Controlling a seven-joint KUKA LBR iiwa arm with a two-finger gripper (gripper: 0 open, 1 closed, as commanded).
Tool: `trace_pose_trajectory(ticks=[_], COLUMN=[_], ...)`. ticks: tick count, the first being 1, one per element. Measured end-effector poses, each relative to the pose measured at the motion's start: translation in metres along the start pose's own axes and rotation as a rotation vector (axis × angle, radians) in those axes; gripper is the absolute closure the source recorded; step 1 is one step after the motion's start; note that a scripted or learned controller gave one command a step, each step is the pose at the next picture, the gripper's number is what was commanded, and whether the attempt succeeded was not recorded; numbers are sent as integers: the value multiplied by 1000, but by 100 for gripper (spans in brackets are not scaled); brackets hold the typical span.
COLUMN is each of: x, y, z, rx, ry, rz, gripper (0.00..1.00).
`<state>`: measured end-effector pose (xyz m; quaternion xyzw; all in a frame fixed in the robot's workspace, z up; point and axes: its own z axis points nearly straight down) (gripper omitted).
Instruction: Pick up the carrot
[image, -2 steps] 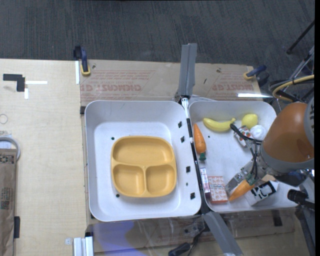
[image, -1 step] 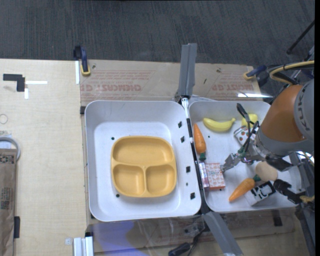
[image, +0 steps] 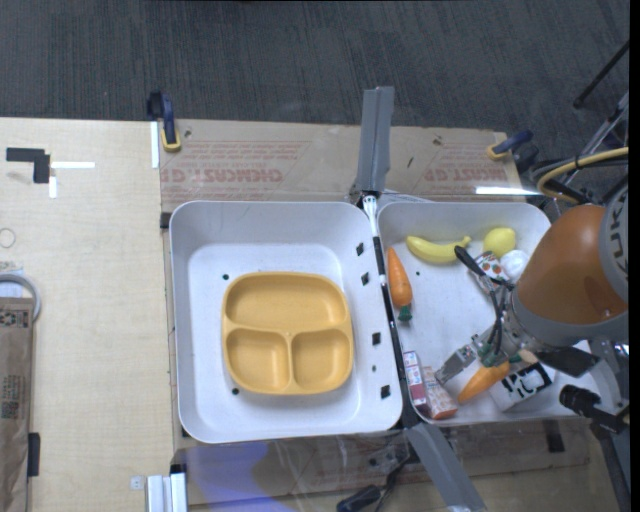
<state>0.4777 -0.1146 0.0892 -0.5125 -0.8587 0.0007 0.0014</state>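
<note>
Carrot pickup not yet done, as judged from the layout. Scene noted from left to right.

Left bin (image: 190, 330): a yellow divided plate (image: 288, 332) is seen lying flat in the middle. No part in this step.

Right bin (image: 392, 222): the carrot (image: 399, 279) is found lying lengthwise close against the bin's left wall, green stub toward the near side, well apart from the gripper. A small red box (image: 428, 392) is seen at the near left corner. A banana (image: 437, 248) lies just beside the carrot's far end, and a lemon (image: 499, 240) sits further right.

The gripper (image: 470, 365) is seen low in the near part of the right bin, beside a second orange piece (image: 486, 380) (possibly another carrot; it cannot be made out). Whether the gripper is closed, released or grasping anything cannot be told, since it is largely hidden under the arm (image: 570, 275).

Advice for the step:
- The approach should be made from straight above, with the jaws set across the carrot's width.
- The wall side is tight, so a grasp at mid-body is judged safest, and the wall must be cleared on the way down.
- The banana should be kept clear of.
</note>
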Motion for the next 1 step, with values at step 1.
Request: trace_pose_trajectory(ticks=[1], x=[-79], y=[-40], z=[0], rx=[-4], ry=[15], rz=[129], gripper=[0])
